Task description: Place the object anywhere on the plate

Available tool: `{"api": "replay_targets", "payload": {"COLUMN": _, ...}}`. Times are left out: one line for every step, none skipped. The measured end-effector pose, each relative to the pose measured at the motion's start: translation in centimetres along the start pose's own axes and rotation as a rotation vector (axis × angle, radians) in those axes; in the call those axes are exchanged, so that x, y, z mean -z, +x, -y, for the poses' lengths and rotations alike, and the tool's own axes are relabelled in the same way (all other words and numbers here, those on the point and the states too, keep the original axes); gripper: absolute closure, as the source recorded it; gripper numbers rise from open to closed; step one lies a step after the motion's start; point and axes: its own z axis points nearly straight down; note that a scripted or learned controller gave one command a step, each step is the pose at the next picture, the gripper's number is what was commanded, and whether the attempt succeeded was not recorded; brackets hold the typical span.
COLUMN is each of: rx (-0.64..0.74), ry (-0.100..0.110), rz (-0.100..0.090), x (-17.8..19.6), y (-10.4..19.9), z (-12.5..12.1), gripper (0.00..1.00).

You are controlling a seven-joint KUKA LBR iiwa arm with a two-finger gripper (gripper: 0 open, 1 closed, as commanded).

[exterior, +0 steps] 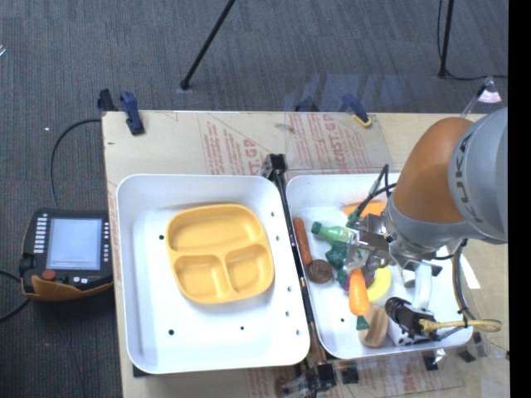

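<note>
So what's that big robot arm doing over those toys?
The grey and orange arm is reaching into the right bin, which holds a pile of toy food: a carrot, a green bottle and a brown cookie. Its hand is down among them. The yellow plate sits in the left bin with nothing on it yet.

Bench w/ two white bins side-by-side.

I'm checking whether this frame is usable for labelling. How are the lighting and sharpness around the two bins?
Camera view: even, soft lighting; the yellow three-compartment plastic plate reads clearly, slightly soft overall; the white bin's rim is bright but not blown out; the small items under the grey arm blur together.
</note>
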Motion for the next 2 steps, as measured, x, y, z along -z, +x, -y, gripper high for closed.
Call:
{"api": "replay_targets", "payload": {"rx": 0.173, "ry": -0.008, "rz": -0.002, "x": 6.9, "y": 7.7, "z": -1.7, "gripper": 1.0}}
{"api": "replay_targets", "payload": {"rx": 0.134, "ry": -0.002, "rz": -0.001, "x": 7.2, "y": 17.2, "z": -1.1, "gripper": 1.0}}
